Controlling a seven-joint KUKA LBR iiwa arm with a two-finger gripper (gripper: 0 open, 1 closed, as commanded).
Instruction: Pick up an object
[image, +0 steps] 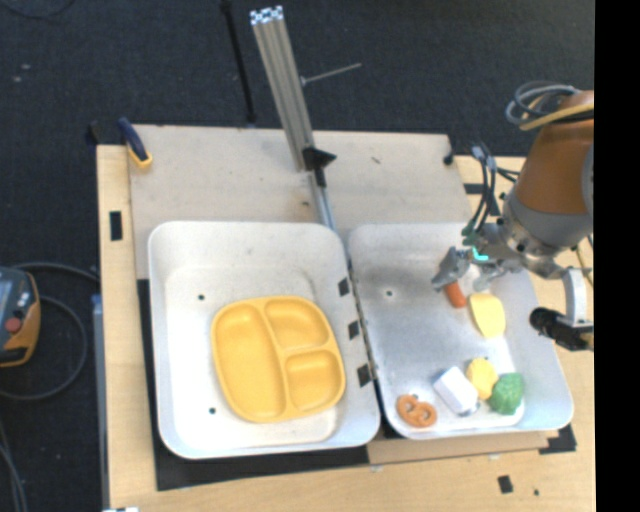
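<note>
Orange object (456, 295) lies under the tool (453, 273), grip unclear, near the right bin's (400, 330) open middle.

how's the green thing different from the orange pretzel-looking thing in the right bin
The green thing is a solid, bumpy lump; the orange pretzel-shaped piece lies flat and has holes through it. The green thing sits at the right bin's near right corner, touching a yellow item; the pretzel piece lies apart near the front rim, further left. Both are small and rest in the same bin.
</note>
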